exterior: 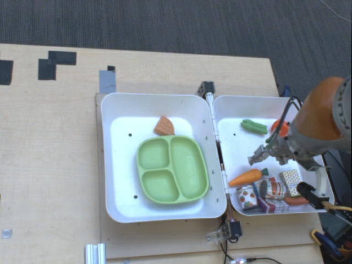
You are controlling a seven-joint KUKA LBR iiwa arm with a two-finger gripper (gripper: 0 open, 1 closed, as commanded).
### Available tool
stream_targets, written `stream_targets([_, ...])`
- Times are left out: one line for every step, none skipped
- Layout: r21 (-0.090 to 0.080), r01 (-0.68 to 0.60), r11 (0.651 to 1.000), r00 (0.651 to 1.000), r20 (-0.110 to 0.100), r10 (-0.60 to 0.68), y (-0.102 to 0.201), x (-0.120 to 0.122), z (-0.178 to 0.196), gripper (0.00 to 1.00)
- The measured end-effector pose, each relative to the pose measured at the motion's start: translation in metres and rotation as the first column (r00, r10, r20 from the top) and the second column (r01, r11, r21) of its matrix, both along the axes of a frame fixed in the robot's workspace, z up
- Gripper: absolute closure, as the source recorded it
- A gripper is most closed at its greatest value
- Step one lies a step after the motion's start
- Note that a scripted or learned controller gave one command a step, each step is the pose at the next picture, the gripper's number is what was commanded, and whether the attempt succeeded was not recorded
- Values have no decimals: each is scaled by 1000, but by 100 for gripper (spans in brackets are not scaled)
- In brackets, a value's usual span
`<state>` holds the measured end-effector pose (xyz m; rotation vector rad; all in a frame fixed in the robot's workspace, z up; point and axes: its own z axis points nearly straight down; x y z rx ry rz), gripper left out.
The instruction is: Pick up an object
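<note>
The right bin (234, 108) holds a mixed pile. An orange carrot (246, 177) lies near its left wall, and a green pod-shaped toy (253, 126) sits toward the back. A small red-orange piece (278, 128) is partly hidden behind the arm. My gripper (263, 154) hangs low in the middle of this bin, just above and right of the carrot, with nothing visibly held. The wrist and its orange band (322, 111) hide the bin's right side.
Along the right bin's front edge lie a small box (248, 197), a can (273, 188), a checkered piece (290, 178) and a red sausage (294, 201). The left bin (118, 147) holds a green divided plate (173, 169) and an orange wedge (164, 126).
</note>
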<state>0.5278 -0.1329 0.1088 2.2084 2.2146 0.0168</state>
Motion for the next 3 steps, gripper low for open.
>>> stream_targets([-2,4,1000,1000,-3,-4,25,-38,-21,0])
stream_targets([-3,4,1000,1000,3,-4,25,-35,-10,100])
stream_targets([-3,3,1000,1000,2,-3,25,-36,-10,0])
